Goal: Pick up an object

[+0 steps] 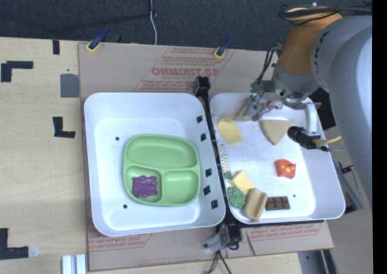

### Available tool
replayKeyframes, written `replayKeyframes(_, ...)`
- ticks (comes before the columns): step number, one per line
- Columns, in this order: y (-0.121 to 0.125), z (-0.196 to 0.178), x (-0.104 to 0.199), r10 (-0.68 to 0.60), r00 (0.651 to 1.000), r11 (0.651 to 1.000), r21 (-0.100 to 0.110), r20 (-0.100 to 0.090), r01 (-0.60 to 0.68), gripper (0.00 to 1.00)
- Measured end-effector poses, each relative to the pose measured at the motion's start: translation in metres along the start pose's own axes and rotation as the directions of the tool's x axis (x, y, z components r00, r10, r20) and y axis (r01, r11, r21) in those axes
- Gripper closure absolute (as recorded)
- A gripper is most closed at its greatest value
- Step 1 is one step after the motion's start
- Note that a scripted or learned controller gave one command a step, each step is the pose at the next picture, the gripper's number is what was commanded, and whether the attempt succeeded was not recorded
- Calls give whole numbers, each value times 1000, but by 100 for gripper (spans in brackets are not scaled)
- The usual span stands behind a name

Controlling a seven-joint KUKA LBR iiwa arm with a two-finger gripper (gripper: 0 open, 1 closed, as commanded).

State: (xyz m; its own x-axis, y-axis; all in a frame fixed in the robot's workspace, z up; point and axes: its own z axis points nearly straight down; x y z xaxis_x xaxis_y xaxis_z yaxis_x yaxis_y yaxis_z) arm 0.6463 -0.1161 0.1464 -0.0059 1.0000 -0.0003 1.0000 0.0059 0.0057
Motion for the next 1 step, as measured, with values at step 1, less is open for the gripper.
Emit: replayKeyframes(1, 20, 56, 14, 4, 1000, 1000, 23, 0, -4, 0)
